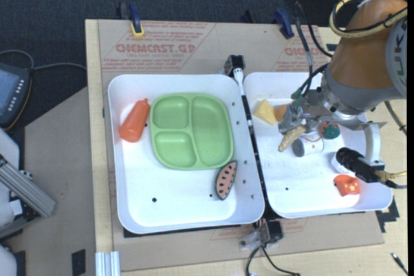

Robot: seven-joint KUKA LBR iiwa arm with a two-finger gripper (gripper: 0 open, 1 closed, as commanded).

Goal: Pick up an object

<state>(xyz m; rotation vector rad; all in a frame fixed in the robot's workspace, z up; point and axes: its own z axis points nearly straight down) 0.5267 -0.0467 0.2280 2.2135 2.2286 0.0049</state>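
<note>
Now, gripper (296, 121) low over the upper-left part of the right bin (284, 200). Open or closed: cannot tell, the wrist housing covers it from above.

Nearest candidate: tan elongated piece (288, 139), on the bin floor just below and left of the gripper in the camera view. Its long axis runs diagonally, upper end tucked under the gripper, lower end pointing toward the bin divider. Whether it is touched or gripped is hidden.

A small grey lump (298, 148) sits just beside its lower end. Yellow wedge (264, 112) lies near, to the left; teal piece (331, 132) near, to the right; red-orange piece (347, 185) well apart at the lower right.

Judgement: the pick turns on closing across the tan piece's short axis, so the wrist should sit square to that diagonal.

Arm (362, 55) enters from the right, orange band up, wrist bent steeply downward.

Left bin (129, 203) holds green divided plate (192, 130), orange bottle (134, 121) and watermelon slice (225, 180).
</note>
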